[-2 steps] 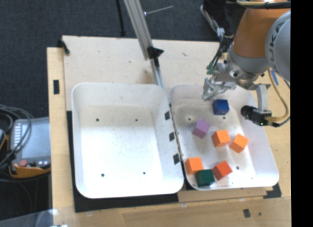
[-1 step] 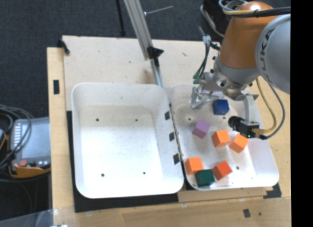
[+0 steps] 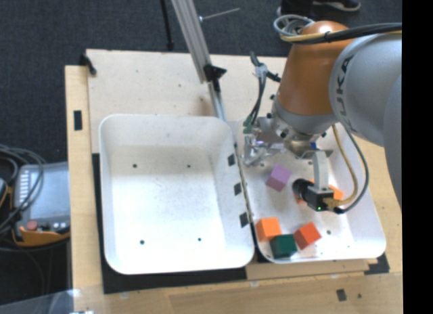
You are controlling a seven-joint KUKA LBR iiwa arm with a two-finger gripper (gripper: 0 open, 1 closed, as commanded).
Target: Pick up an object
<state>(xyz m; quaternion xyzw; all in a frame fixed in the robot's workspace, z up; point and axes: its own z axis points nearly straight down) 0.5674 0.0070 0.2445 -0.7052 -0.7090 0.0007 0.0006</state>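
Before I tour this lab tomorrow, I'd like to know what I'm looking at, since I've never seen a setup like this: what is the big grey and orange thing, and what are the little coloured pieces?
The grey and orange thing is a robot arm, seen from a single camera fixed above the bench and looking down at a slant. It reaches in from the right over two shallow white bins. Its gripper hangs over the right bin, near the wall between the bins. That bin holds small blocks to pick up: a purple block, an orange block, a green block and a second, redder orange block. None shows between the fingers. The left bin sits beside it.
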